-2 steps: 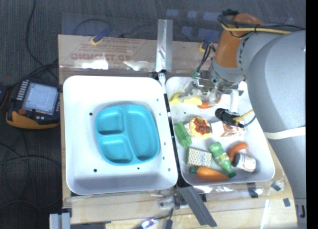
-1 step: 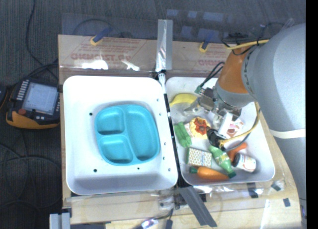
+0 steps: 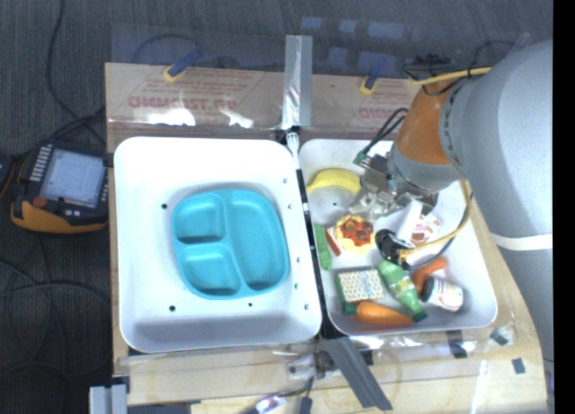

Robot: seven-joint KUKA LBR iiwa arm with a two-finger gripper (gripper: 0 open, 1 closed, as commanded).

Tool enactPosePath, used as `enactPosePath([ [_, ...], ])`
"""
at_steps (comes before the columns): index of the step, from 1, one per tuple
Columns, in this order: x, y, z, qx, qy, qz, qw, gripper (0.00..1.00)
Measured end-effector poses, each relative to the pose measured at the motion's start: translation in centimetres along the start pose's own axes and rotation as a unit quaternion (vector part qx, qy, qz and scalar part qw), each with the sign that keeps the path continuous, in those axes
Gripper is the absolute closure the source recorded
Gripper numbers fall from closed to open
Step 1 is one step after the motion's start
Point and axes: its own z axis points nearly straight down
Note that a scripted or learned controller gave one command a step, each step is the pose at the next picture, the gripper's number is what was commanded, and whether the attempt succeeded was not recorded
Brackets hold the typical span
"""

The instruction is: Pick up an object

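Observation:
My gripper [image 3: 373, 206] hangs low over the back half of the right bin [image 3: 481, 309], reaching in from the right. Just in front of it lies a red and yellow toy food piece [image 3: 352, 233]. A yellow fruit [image 3: 329, 182] rests to its left, by the bin's back left corner. Further forward lie a green bottle [image 3: 401, 285], a small checkered pad [image 3: 360, 285], an orange carrot [image 3: 384, 314] and a red and white can [image 3: 446, 295]. A white packet with red print [image 3: 422, 225] sits partly under the wrist.
The left bin [image 3: 144, 313] holds a blue divided tray [image 3: 230, 240]. A green strip [image 3: 322, 247] lies along the right bin's left wall. The arm's big grey body covers the right bin's back right corner. An orange handheld device [image 3: 61, 188] sits off the bench at left.

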Motion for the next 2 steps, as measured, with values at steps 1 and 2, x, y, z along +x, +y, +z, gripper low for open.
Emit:
enactPosePath([
  [1, 5.11, 3.26, -16.61, 0.004, -0.006, -0.137, 0.9905, 1.0],
  [2, 5.05, 3.28, -16.61, 0.004, -0.006, -0.137, 0.9905, 0.0],
])
